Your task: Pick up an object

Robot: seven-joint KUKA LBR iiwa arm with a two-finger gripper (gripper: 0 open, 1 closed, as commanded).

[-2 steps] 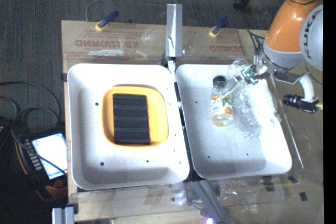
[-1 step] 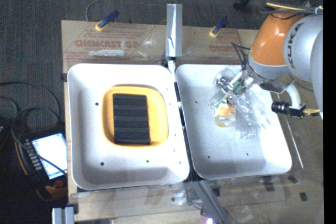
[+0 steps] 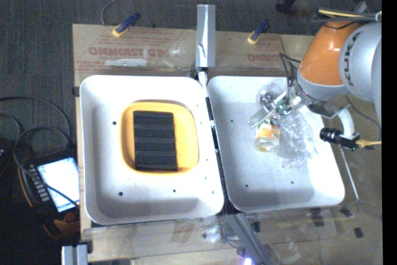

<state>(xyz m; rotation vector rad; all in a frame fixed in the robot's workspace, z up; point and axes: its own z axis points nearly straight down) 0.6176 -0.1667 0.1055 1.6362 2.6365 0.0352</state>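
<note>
Orange-banded and grey, the KUKA arm reaches from the right over the right bin, its claw low among a crumpled clear plastic object and a small orange-tinted item in that bin's far-right part. Whether the claw is released or clenched cannot be told. A yellow tray with a black ribbed block lies in the left bin on the desk.

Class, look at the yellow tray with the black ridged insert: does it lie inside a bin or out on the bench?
Inside. The yellow tray lies flat in the left bin, white bin floor showing on every side of it.
</note>
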